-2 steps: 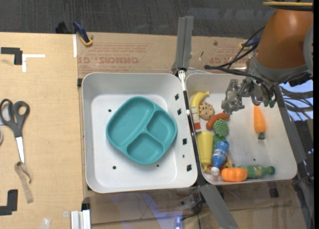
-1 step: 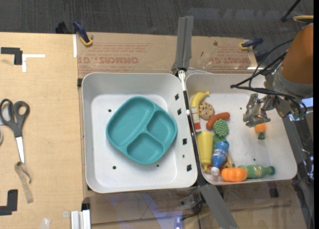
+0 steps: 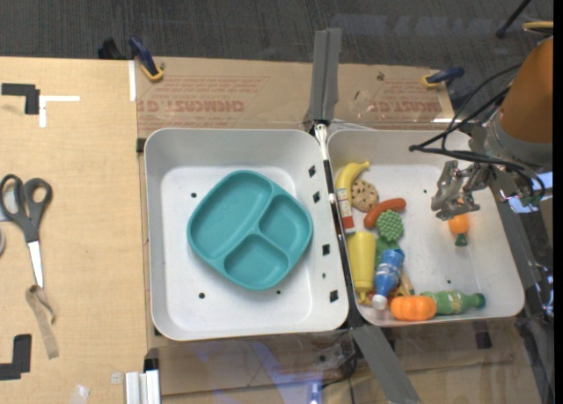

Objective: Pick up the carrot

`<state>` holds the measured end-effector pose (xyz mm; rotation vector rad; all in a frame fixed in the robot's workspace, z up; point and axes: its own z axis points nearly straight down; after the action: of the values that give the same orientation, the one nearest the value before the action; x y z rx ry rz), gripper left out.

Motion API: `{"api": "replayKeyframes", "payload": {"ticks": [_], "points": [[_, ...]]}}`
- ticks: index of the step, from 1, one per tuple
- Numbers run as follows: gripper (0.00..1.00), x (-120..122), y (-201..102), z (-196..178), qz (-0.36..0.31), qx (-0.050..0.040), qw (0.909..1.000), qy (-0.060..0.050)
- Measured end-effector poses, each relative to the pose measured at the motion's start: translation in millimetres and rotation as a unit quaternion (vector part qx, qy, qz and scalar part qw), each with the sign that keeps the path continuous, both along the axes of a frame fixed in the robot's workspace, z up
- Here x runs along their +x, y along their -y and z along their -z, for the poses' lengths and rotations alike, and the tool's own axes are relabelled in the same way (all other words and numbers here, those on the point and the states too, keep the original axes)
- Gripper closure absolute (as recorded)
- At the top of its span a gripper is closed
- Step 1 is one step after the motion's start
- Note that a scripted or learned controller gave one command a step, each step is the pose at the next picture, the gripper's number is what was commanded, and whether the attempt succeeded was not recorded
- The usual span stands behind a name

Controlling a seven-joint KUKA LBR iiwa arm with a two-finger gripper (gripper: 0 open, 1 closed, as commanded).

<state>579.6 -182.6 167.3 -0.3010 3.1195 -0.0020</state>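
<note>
Desk (image 3: 62, 305) tan wood, cardboard sheet (image 3: 229, 99) along its far side under the bins. Left bin (image 3: 167, 305) white, shallow; teal three-compartment plate (image 3: 251, 231) sits at its middle, tilted diagonal. Right bin (image 3: 493, 305) touches left bin's right wall, grey divider bar (image 3: 325, 72) running up from the seam. Arm (image 3: 532, 94) with orange band enters over right bin's far right corner. Tool (image 3: 456, 200) hangs over right bin's right half, fingers pointing down, closed around the green top of the carrot (image 3: 459, 226); small orange carrot body dangles just under the fingertips, above the bin floor, well right of the toy cluster.

Toy cluster hugs right bin's left wall: banana (image 3: 349, 178) at far end, cookie (image 3: 363, 193) touching it, red sausage (image 3: 384, 210) just right of cookie, broccoli (image 3: 391, 228) below sausage, yellow bottle (image 3: 361, 257) along the wall, blue bottle (image 3: 388, 270) beside it. Orange pumpkin-like toy (image 3: 412, 307) at right bin's near edge, green bottle (image 3: 456, 303) lying flat just right of it.

Scissors (image 3: 26, 217) on desk well left of left bin. Blue clamps (image 3: 145, 59) at cardboard's far corners.
</note>
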Motion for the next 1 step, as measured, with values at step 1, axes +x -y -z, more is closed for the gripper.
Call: {"api": "replayKeyframes", "payload": {"ticks": [1], "points": [[1.00, -91.2, 38.8, 74.9, -0.121, 0.0000, 0.9926, -0.003]]}}
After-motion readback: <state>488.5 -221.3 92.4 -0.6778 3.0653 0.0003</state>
